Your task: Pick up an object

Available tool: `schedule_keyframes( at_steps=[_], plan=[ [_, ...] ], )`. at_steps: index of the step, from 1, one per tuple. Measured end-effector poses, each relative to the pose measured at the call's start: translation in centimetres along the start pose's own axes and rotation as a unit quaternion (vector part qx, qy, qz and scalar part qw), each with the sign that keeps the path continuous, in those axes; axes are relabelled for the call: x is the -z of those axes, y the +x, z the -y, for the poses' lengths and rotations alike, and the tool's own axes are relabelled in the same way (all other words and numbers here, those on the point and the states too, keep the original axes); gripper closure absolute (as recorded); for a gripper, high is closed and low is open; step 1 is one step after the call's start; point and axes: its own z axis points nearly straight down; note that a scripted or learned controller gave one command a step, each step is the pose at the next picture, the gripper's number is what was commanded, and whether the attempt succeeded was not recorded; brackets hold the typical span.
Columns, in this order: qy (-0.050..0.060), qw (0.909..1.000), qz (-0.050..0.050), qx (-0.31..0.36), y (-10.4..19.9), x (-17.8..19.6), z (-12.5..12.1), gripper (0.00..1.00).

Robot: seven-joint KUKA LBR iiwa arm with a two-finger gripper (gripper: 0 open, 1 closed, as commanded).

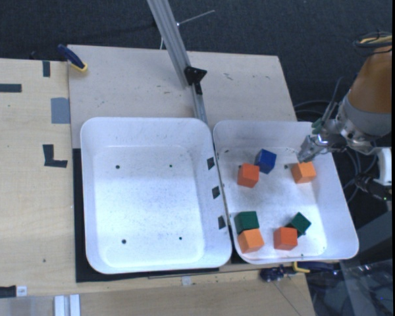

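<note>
Several small blocks lie in the right bin (329, 206). An orange block (303, 172) sits near the bin's far right, and my gripper (311, 149) hangs just above and behind it. Further left are another orange block (248, 175) and a blue block (266, 160) side by side. Toward the front lie a dark green block (246, 220) touching an orange block (251, 239), then a red-orange block (285, 237) next to a second green block (300, 223). I see no block between the fingers.
The left bin (148, 196) sits beside the right one, joined by black clips along the shared wall. A slanted metal rail (174, 41) runs from the top down to the bins' far edge. Cables hang at the right by the arm.
</note>
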Motion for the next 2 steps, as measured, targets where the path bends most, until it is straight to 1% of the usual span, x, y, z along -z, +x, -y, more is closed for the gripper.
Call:
schedule_keyframes(
  at_steps=[1, 2],
  plan=[
    [0.002, 1.0, -0.001, 0.0, 0.0, 0.2, 0.0, 1.0],
    [0.004, 1.0, -0.002, 0.002, 5.1, -0.2, 0.9, 1.0]
  ],
)
